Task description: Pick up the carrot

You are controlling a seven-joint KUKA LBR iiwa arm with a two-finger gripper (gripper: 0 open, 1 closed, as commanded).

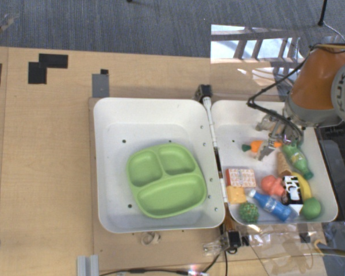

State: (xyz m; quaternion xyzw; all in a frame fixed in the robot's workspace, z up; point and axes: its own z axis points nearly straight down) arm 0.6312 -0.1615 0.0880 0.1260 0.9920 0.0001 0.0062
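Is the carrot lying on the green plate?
No, the carrot lies in the right bin, beside the gripper; the green plate sits in the left bin.

No text, label or number is legible anywhere.

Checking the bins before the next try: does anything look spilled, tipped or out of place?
Nothing stands out. The small orange carrot lies in the right white bin beside the claw, the other toys crowd that bin's near end, and the green divided plate sits flat in the left white bin.
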